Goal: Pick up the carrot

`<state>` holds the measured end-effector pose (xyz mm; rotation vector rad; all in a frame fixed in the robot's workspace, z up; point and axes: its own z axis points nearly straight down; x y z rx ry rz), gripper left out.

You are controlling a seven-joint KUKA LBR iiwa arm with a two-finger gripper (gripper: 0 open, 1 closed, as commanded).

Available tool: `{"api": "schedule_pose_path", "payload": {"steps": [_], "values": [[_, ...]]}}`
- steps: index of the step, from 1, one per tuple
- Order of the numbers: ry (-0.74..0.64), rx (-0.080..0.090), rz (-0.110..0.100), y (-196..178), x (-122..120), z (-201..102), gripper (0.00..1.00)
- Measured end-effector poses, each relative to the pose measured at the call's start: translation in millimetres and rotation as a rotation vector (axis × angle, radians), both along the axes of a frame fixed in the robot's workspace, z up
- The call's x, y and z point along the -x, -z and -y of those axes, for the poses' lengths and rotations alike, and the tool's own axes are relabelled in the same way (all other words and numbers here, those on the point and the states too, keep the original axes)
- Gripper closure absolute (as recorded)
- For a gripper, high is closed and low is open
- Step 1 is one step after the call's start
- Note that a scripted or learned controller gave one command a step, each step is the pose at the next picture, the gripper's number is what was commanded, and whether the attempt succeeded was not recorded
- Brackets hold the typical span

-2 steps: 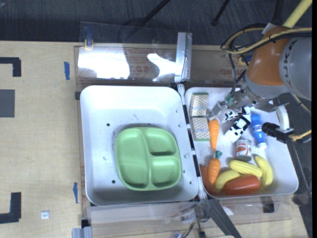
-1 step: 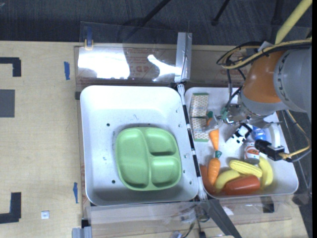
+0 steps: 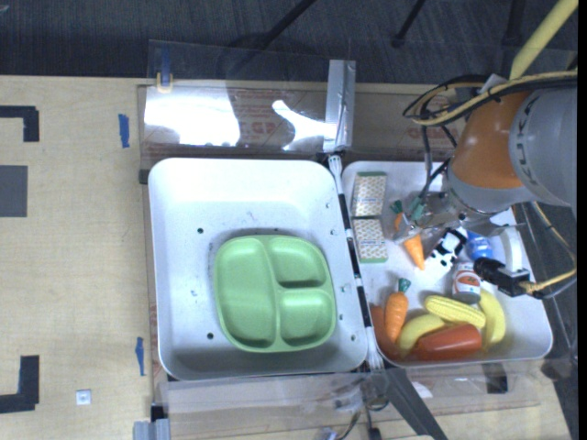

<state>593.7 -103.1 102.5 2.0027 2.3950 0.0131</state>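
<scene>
My gripper (image 3: 424,220) hangs just above a small orange carrot (image 3: 415,249) (another lies nearby); finger state I cannot tell, so I should descend centred.

A robotics lab, seen from above. A pale wooden bench (image 3: 73,246) is carrying 2 shallow white bins side by side: the left bin (image 3: 174,200) is holding a green divided plate (image 3: 273,291), and the right bin (image 3: 537,324) is holding a jumble of plastic toy food. Black corner markers (image 3: 23,122) and strips of blue tape (image 3: 124,129) are sitting on the bench surface. A grey industrial robot arm (image 3: 550,145) with an orange band is reaching in from the right, with loose cables (image 3: 440,99) looping around it. Clear plastic panels (image 3: 238,108) are standing behind the bins. Dark tripod legs (image 3: 303,12) are crossing the dark floor beyond.
</scene>
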Motion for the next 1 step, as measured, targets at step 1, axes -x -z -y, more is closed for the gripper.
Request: {"api": "schedule_pose_path", "payload": {"steps": [1], "values": [[-0.063,-0.005,-0.019,-156.5,27.1,1.6,1.0]]}}
